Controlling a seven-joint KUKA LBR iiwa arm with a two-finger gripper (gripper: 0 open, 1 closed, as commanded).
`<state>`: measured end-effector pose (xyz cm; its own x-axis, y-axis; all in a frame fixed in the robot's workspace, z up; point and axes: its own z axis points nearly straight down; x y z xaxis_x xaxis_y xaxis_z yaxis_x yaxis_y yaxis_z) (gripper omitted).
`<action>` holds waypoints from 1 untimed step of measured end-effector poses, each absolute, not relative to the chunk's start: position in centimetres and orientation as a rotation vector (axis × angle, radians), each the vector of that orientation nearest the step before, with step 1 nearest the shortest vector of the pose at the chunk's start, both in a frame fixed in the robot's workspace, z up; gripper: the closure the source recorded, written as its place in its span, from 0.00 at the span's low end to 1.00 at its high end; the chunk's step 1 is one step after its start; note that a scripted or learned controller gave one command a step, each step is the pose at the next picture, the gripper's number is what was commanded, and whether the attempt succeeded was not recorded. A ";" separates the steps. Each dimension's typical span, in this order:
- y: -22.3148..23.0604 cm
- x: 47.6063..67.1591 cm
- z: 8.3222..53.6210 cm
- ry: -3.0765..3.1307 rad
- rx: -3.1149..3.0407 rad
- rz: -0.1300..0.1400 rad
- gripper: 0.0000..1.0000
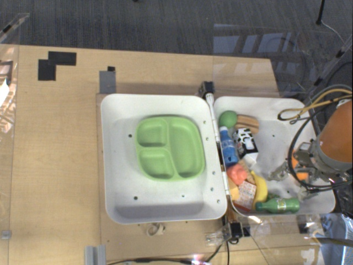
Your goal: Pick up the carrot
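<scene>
My gripper (298,175) hangs low over the right part of the right bin (270,115), below the arm's orange band (337,138). A small orange piece (300,168), which may be the carrot, shows right at the gripper, largely hidden by the wrist. Whether it is gripped is unclear. A salmon-orange object (238,173) lies by the bin's left wall, well to the left of the gripper.
The right bin also holds a green ball (227,118), a blue bottle (226,146), a black-and-white item (246,141), a banana (259,185) and a green bottle (278,205). The left bin (118,203) bears a green divided plate (168,147). Cables (300,115) loop above the arm.
</scene>
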<state>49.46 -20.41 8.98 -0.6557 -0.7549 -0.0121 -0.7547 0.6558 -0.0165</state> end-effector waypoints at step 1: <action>-20.3 50.0 10.4 2.831 -1.296 -0.027 1.00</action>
<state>49.99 -20.29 10.36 -0.6529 -0.7572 -0.0184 -0.7567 0.6531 -0.0276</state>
